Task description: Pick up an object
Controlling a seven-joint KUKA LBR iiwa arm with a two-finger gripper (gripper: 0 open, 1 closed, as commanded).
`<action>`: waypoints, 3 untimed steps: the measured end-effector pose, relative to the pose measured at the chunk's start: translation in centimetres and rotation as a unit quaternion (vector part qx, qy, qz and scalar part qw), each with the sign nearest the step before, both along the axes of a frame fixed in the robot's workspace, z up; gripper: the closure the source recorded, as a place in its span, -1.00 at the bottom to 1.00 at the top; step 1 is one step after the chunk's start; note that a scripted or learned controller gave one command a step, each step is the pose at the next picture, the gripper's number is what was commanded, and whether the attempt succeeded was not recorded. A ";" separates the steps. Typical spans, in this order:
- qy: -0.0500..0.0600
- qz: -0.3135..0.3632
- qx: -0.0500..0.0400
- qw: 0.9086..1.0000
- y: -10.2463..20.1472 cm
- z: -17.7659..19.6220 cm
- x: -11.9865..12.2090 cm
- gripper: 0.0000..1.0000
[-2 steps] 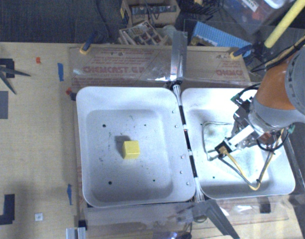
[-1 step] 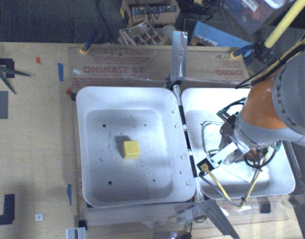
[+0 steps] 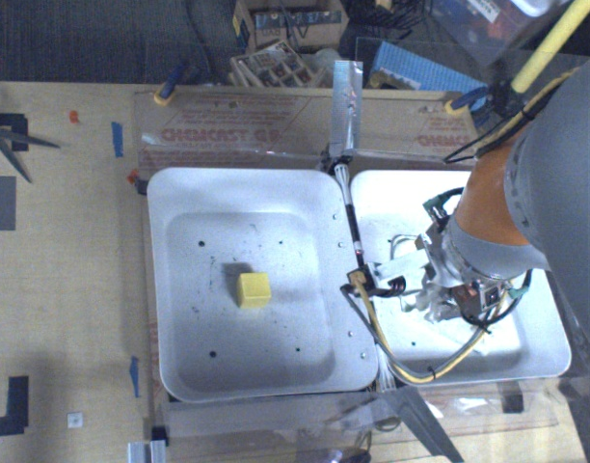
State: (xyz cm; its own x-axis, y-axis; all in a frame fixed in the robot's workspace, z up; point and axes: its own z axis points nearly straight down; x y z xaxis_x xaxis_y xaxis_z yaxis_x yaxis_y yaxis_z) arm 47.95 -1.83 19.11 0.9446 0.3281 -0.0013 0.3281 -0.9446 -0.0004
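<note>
The yellow block [image 3: 254,289] sits alone near the middle of the left bin [image 3: 179,201], flat on the floor and well away from every wall, so there is room to come down on it from above. My gripper [image 3: 440,297] hangs low over the right bin [image 3: 536,355], well apart from the block, with the raised divider [image 3: 353,230] between the bins in the way. I cannot tell its state; cables and wrist hardware crowd it. The arm [image 3: 497,210] reaches in from the right, so I judge the pick not yet begun.
</note>
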 end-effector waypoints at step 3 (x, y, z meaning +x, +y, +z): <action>0.001 -0.069 0.000 0.998 14.1 -8.0 -0.1 1.00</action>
